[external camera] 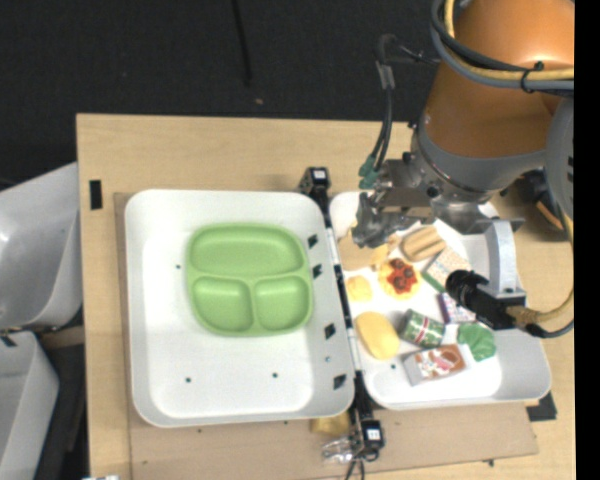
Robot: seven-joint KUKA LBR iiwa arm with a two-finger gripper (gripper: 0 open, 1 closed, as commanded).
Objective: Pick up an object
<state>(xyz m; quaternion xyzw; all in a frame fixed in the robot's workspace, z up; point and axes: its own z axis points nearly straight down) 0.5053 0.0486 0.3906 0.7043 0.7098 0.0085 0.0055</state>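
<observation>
camera view: gripper (372,230), fingers' spacing impossible to tell, hangs at the right bin's (520,383) far-left corner; the yellow lemon (376,334) near its left edge looks light, smooth, best pinched across the middle.

Pale wooden table (230,148) set against a black, unlit surround (180,38), squared edges showing at top and left. Thin dark line (238,28) running down across the black toward the table's far edge. White moulded casing (25,258) butting up at the left, glossy, catching a soft highlight. Small black tab (95,194) fixed near the table's left edge. Even overhead light, brightest on the white surfaces, with soft shadows and no hard glare on the wood.
</observation>
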